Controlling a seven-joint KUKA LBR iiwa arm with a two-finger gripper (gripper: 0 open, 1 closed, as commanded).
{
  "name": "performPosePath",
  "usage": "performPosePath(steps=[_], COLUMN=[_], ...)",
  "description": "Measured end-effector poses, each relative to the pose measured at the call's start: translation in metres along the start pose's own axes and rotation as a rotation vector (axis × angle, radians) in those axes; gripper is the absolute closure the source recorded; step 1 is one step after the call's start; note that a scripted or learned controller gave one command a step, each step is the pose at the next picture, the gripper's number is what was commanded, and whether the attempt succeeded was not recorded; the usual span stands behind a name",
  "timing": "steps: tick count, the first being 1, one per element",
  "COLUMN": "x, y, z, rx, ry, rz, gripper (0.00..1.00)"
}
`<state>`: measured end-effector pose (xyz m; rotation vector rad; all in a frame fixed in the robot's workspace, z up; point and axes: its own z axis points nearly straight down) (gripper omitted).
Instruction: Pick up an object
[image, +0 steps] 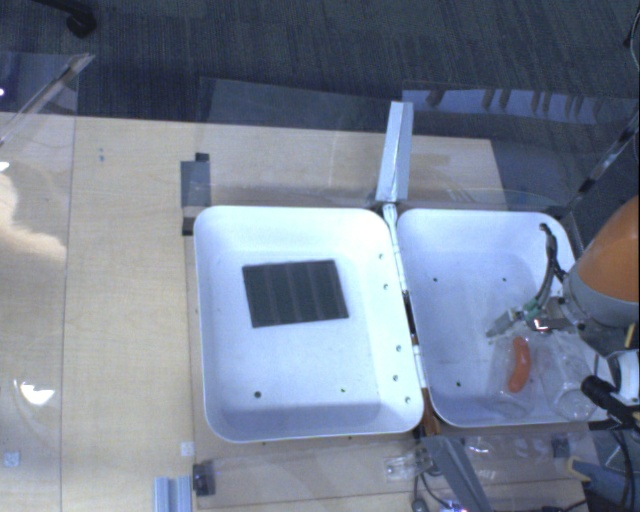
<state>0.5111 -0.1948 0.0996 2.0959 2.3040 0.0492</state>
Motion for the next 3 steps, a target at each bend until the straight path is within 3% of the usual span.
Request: performPosePath(steps=[1, 2, 3], x=[0.0044, -0.0006, -0.0051], y=[-0.0023, -0.0040, 0.0000], z=[0.0001, -0.0002, 0.0007], rx=[-0.008, -0.011, 0.001], ry=[-0.015, -0.009, -0.008], rz=[-0.015, -0.051, -0.071], gripper=[0.00, 0.00, 0.00])
